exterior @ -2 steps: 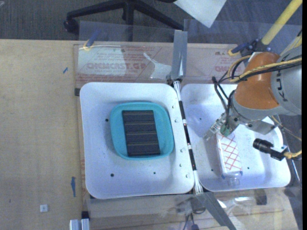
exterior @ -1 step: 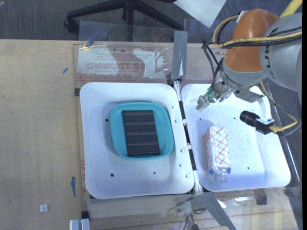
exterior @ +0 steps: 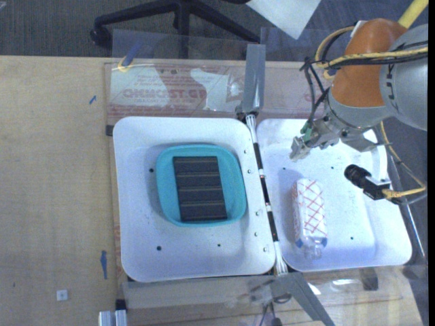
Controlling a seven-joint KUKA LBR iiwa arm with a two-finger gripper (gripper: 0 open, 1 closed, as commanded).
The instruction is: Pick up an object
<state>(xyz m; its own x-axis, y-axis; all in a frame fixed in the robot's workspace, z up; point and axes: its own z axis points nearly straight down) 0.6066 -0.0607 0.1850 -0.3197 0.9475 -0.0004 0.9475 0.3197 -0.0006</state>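
Bench: wooden top (exterior: 54, 182) under my camera, with two white bins side by side; an office chair base (exterior: 183, 12) stands on the dark floor at the far edge.
Bottle: I see a small plastic bottle (exterior: 308, 209) with a red lattice label, lying on its side in the right bin (exterior: 353, 246), its cap end toward the near edge. It sits about mid-bin, slightly left of centre.
Gripper: my gripper (exterior: 299, 148) hangs over the far left part of the right bin, well apart from the bottle and on its far side.
Jaws: nothing shows between them. They are small and blurred from here, so I cannot tell whether they are apart or together.
Arm: grey with its orange band (exterior: 363, 66), reaching in from the far right; cables loop around the wrist.
Left bin: the left bin (exterior: 136, 250) holds a teal tray (exterior: 166, 182) with a dark ribbed block (exterior: 198, 189) resting on it.
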